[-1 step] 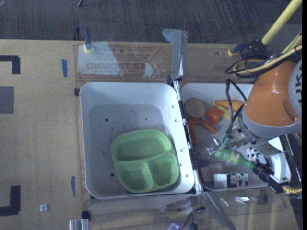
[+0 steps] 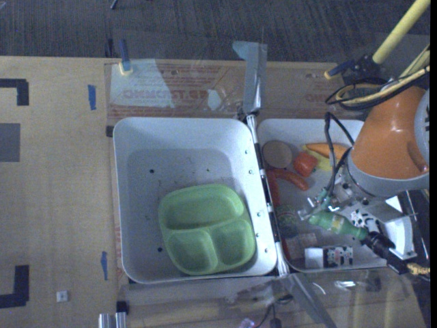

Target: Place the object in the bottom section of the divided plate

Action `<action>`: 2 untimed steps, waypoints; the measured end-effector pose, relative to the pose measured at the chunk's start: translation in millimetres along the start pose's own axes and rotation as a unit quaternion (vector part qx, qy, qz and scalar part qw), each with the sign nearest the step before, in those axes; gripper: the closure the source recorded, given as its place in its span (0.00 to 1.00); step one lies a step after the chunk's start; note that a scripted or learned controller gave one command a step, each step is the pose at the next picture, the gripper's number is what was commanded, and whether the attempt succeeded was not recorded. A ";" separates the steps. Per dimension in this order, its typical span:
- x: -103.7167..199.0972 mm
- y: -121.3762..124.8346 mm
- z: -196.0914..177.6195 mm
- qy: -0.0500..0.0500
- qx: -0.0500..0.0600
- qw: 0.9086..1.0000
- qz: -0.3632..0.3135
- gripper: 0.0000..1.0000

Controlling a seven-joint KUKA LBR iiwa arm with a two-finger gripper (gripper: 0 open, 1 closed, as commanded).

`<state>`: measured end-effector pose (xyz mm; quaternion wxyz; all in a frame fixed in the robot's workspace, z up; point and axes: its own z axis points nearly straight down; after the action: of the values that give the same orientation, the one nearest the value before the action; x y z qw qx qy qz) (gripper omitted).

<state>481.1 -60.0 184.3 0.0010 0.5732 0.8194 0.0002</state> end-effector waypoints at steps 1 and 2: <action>50.7 34.9 0.3 0.000 0.000 0.998 0.064 1.00; 121.7 75.4 0.0 0.000 0.000 1.000 -0.026 1.00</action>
<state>510.2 80.2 184.2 0.0007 0.5513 0.8343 0.0005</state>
